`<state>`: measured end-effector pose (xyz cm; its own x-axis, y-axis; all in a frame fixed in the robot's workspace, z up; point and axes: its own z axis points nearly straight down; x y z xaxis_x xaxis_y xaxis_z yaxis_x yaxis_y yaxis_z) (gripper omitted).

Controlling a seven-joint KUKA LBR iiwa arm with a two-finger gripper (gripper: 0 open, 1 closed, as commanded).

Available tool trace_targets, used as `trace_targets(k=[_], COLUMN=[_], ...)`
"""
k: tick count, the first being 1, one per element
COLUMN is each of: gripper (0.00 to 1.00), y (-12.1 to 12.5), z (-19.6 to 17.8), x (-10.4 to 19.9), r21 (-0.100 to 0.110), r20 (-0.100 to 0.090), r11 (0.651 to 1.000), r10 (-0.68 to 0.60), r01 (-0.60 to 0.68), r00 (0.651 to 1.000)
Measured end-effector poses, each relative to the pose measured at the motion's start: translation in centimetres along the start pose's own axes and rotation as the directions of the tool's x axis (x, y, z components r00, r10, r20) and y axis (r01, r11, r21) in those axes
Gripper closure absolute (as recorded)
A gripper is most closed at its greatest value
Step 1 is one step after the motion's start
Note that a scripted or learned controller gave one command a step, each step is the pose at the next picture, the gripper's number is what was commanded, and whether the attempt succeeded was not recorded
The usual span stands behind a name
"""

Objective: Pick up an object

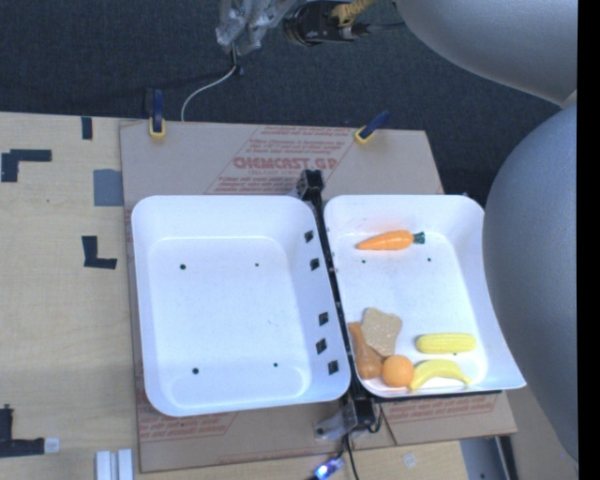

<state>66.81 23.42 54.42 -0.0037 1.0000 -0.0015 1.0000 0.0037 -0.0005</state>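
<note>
Camera view. Two white bins side by side on a cardboard sheet [281, 164] over the bench [56, 309]. Left bin [150, 281] bare inside apart from small dark dots. Right bin [469, 272] carrying the candidates: carrot [386, 241] lying alone toward the far side; bread slice [381, 330], orange ball [397, 371], corn cob [444, 343] and banana [439, 375] clustered in the near corner, some touching; an orange-brown piece [364, 354] partly under the bread, identity unclear. Claw [246, 26] near the top edge, well apart from both bins, blurred; cannot tell whether spread or pressed together. Nothing seen pinched. Grey arm body [534, 234] along the right side.

Step, as a judgement: approach not yet begun, nothing picked. Next move calls for travelling over the right bin, choosing a target, descending with room around it. Carrot looks easiest, isolated, well clear of the cluster. Cluster items risk nudging neighbours.

Writing: red print on the cardboard, reads roughly "CHEMCAST", rest too small. Blue-and-yellow clamps [155, 117] at the cardboard's far edge.
</note>
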Motion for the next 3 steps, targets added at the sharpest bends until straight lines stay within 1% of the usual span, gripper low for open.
trace_targets(k=[3], gripper=[1.00], y=[-0.1], z=[-2.9], x=[0.4], r21=[0.000], r20=[0.002], r11=[1.000], r10=[-0.006], r01=[0.006], r00=[1.000])
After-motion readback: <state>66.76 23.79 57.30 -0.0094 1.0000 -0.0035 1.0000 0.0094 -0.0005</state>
